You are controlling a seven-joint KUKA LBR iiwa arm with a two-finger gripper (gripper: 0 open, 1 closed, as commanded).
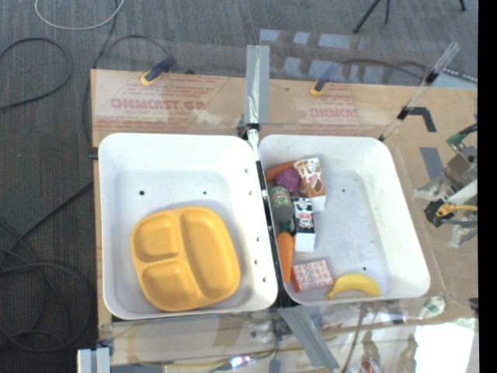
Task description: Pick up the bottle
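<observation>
Past the banana (355, 286) at the right bin's (404, 208) near edge, the bottle (279, 205) lies along its left wall, wedged between 1 carrot (285, 256) and 1 carton (304, 217), so the gripper (453, 200), outside the right rim and whether open or closed I cannot tell, should drop steeply and avoid the neighbours.

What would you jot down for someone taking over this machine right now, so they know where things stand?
Gripper: parked off the bench's right side, outside the bins; whether its fingers are open or shut cannot be told.
Bottle: lying in the right bin against its left wall, crowded among a carrot, a purple item and small cartons.
Also in that bin: a banana near the front edge.
Left bin: holds a yellow divided plate.
Done: nothing yet.
Left: reach in, grasp the bottle, lift it.
</observation>
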